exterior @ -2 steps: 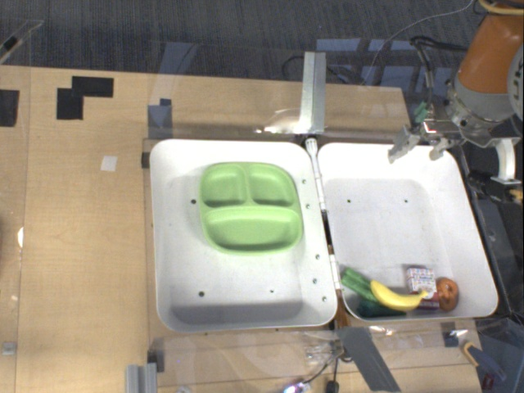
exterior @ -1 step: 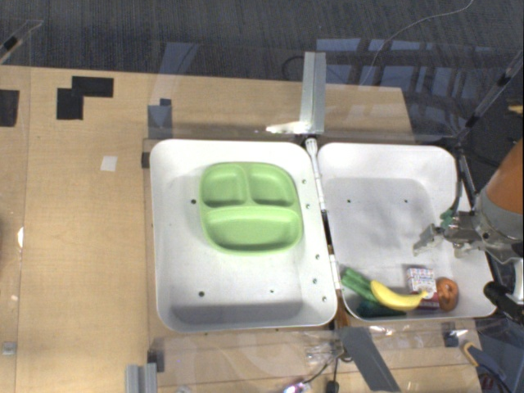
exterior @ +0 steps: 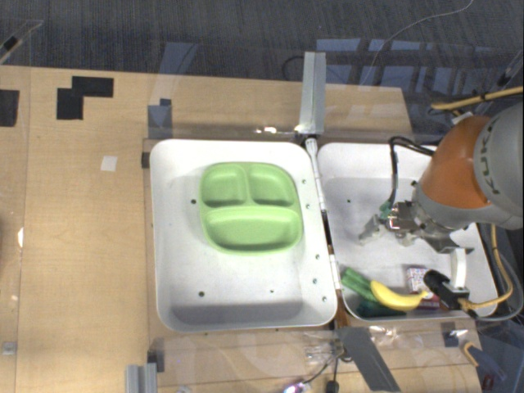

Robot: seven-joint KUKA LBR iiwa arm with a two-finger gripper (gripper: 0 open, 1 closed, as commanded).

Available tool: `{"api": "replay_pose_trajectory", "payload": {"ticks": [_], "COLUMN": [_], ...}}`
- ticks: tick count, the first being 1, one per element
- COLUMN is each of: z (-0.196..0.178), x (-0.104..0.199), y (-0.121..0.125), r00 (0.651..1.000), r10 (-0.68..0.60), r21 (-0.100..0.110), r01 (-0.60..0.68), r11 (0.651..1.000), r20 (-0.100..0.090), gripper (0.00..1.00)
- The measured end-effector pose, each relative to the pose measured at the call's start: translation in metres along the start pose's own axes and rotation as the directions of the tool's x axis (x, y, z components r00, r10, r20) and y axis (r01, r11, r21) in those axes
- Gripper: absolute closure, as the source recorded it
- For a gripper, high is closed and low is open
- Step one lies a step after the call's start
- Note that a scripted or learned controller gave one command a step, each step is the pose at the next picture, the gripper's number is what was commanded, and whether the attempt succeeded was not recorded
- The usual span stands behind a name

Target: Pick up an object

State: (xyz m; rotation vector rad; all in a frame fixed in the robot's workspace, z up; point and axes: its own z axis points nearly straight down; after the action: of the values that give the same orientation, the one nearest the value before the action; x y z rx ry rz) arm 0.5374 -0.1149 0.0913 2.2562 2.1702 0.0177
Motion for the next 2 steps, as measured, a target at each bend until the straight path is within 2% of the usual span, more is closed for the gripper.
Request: {"api": "replay_pose_trajectory", "payload": {"ticks": [1, 2], "z": [-0.012, 0.001], "x": [0.002, -0.021], "y": [0.003, 0.054], "r00": [1.000, 0.996], "r10": [-0.003, 0.094], "r21": [-0.006, 0.001], "r01": [0.003, -0.094], "r11": [1.000, 0.996], "r20": [-0.004, 0.003], "gripper": [1.00, 1.00]}}
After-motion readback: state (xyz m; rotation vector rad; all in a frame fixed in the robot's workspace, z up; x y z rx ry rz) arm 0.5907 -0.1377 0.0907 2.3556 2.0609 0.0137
